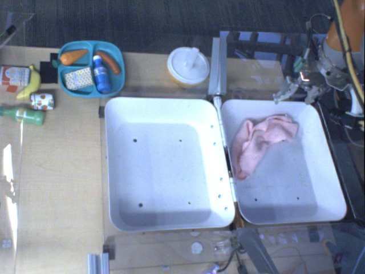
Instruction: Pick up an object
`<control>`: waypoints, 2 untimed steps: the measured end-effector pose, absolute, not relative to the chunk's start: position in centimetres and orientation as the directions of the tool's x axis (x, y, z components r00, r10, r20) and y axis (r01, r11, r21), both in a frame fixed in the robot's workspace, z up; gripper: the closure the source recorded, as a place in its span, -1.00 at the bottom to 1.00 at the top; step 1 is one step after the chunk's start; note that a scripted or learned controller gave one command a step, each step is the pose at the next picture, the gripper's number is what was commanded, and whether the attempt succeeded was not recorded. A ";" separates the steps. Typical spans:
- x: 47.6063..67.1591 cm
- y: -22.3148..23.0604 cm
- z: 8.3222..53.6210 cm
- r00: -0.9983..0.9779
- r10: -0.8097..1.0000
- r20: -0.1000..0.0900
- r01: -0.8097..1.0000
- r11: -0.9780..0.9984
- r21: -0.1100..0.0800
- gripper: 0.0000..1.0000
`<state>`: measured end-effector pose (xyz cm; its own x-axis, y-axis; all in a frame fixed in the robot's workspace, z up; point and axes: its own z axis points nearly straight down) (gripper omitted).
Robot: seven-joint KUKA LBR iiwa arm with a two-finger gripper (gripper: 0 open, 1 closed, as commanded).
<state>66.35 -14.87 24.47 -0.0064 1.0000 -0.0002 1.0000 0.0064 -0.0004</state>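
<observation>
Hovering gripper (297,91) spread, nothing held

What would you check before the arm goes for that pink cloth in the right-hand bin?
1. Something to pick: ok, a pink cloth lies crumpled in the right bin, toward its far left part.
2. Cloth free of other things: ok, nothing rests on it.
3. Gripper position: not ok yet, it sits at the bin's far rim, up and to the right of the cloth.
4. Gripper carrying nothing: ok, nothing shows between its fingers.
5. Fingers open enough: cannot tell.
6. Path to cloth: ok, bare bin floor between.
</observation>
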 end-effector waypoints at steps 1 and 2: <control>64.6 -9.6 10.1 -0.094 0.996 0.000 0.996 0.094 -0.001 -1.00; 62.6 -9.1 9.1 -0.125 0.992 -0.006 0.992 0.125 0.019 -1.00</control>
<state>62.55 -9.14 9.10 -0.1247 0.9922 -0.0062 0.9920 0.1248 0.0187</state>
